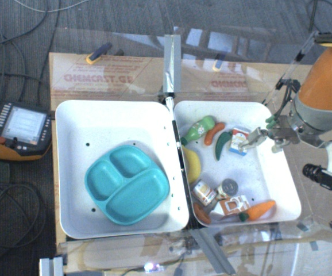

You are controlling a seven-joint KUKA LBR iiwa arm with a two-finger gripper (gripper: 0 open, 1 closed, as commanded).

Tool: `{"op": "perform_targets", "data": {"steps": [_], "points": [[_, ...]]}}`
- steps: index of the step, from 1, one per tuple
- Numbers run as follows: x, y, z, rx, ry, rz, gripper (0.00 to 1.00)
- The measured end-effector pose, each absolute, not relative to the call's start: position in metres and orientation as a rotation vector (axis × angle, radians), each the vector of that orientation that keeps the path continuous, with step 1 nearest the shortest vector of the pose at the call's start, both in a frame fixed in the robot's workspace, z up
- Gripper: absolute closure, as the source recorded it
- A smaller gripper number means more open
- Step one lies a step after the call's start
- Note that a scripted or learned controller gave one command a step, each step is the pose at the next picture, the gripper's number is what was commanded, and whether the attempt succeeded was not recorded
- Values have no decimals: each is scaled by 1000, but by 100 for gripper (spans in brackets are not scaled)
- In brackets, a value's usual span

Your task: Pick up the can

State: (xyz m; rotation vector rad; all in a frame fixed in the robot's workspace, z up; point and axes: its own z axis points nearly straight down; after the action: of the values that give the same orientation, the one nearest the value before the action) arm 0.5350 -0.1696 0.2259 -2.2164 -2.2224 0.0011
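A small can (pixel 204 193) with a brown and white label lies tilted near the front left of the right bin (pixel 281 171), beside a yellow fruit (pixel 192 164). Just to its right sits a grey round-topped object (pixel 229 186), which may be a second can seen from above. My gripper (pixel 265 138) hangs over the right bin's back right part, next to a small red, white and blue carton (pixel 238 141). It is well apart from the can, up and to its right. Nothing shows in its grasp.
The right bin also holds a green bottle (pixel 199 129), an orange sausage (pixel 214 133), a green pepper (pixel 222 144), a carrot (pixel 258 210) and a small box (pixel 233 204). A teal divided plate (pixel 127 184) lies in the left bin (pixel 74 154).
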Motion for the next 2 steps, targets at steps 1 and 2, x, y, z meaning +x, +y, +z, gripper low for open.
{"op": "perform_targets", "data": {"steps": [1, 2], "points": [[553, -172, 211, -2297, -2140, 1, 0], [517, -148, 89, -2417, -2016, -9, 0]]}}
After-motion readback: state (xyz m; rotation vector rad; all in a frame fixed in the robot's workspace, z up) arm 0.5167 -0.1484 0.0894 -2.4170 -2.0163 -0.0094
